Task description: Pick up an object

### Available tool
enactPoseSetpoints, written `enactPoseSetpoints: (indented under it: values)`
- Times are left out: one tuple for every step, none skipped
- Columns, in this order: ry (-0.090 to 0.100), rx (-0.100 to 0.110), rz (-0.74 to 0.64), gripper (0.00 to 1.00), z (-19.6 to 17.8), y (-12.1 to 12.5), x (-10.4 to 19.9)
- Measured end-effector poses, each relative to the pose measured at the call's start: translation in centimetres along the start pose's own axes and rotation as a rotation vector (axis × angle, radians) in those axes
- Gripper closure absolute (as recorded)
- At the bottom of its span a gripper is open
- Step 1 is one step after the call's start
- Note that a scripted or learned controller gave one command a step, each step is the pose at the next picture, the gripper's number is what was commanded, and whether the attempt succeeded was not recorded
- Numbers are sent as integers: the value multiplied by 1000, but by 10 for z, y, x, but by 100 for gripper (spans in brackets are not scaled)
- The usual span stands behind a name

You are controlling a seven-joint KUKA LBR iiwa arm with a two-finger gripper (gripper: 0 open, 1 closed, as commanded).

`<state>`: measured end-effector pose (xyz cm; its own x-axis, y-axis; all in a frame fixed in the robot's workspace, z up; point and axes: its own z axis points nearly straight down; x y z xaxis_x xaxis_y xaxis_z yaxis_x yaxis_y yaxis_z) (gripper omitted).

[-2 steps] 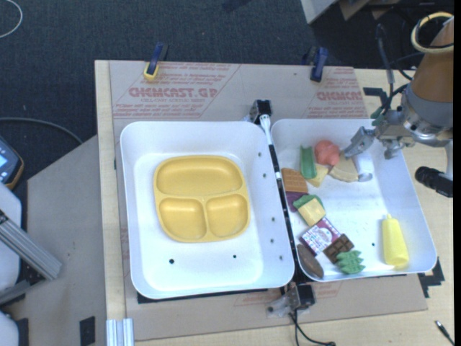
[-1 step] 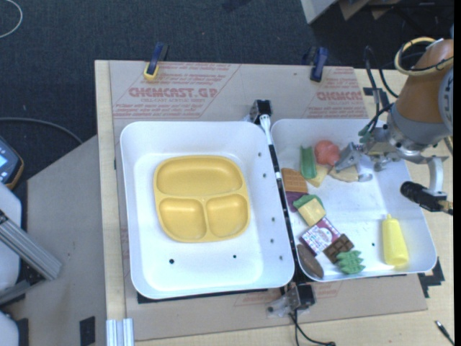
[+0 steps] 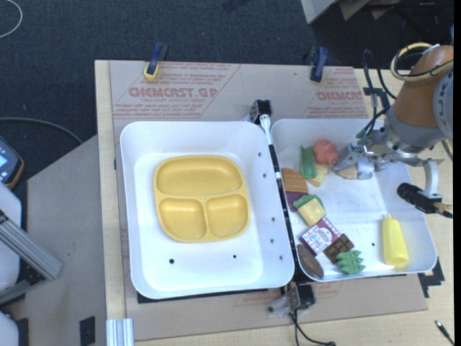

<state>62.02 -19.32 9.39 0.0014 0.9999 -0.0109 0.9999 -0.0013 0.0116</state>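
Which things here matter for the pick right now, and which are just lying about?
In play:
- gripper, low in the right bin
- red piece and green piece beside it
- yellow bottle
- green toy, yellow block

Lying about:
- yellow divided tray in the left bin
- blue clamps on the board

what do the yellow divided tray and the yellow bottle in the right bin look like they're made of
Yellow divided tray: probably molded plastic, smooth with a soft sheen and rounded compartment edges. Yellow bottle: likely plastic too, uniform glossy yellow; possibly a toy mustard bottle.
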Motion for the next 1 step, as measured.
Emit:
enactPoseSetpoints:
  values:
    - [10,10,0,100,-3,-3,4]
